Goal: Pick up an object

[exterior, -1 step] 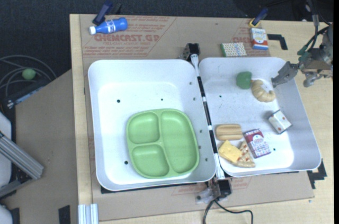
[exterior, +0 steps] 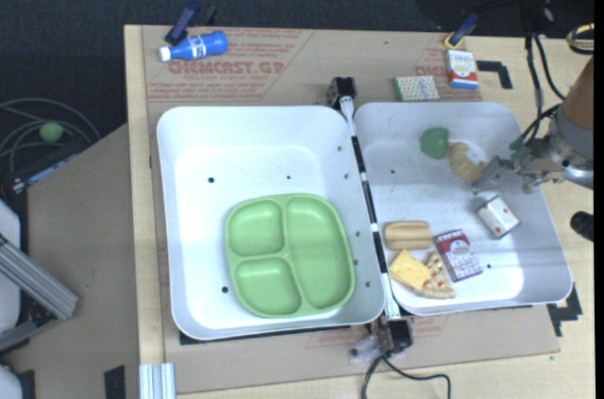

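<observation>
We can't really make out the hand (exterior: 498,173), it's a blur over the right bin (exterior: 547,289). The arm (exterior: 578,119) runs off the right edge, and the little box (exterior: 461,68) label's too tiny to read.

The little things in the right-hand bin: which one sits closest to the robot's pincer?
The small white box, lying just below the pincer. The tan lump sits a little farther to its left, while the green piece, hot dog and red packet lie farther off.

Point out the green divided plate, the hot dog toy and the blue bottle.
green divided plate (exterior: 288,254): camera view, middle ridge of the plate.
hot dog toy (exterior: 407,233): camera view, its bun's middle.
blue bottle (exterior: 196,46): camera view, its blue body.
</observation>
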Controlling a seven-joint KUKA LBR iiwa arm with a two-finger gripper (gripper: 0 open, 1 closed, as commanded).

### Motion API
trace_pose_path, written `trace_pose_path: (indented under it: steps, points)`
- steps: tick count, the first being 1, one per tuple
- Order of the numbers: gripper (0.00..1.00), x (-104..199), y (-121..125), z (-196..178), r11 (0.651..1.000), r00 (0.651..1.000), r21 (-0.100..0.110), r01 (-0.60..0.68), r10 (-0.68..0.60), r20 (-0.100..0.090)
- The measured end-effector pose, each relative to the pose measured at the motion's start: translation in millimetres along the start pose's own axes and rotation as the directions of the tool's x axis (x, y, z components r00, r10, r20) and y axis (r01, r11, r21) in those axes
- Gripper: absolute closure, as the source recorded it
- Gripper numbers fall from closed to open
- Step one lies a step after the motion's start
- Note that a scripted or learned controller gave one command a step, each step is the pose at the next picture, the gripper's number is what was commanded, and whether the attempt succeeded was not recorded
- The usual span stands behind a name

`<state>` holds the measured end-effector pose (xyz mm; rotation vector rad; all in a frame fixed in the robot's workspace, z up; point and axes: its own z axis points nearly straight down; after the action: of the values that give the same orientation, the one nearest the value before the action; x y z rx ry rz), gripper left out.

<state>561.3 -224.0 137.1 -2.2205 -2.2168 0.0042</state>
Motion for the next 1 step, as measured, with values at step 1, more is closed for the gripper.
trace_pose_path:
  steps: [1]
  points:
    - [0.00, 25.0, -9.7, 53.3, 1.000, 1.000, -0.002, 0.002, -0.002, 0.000]
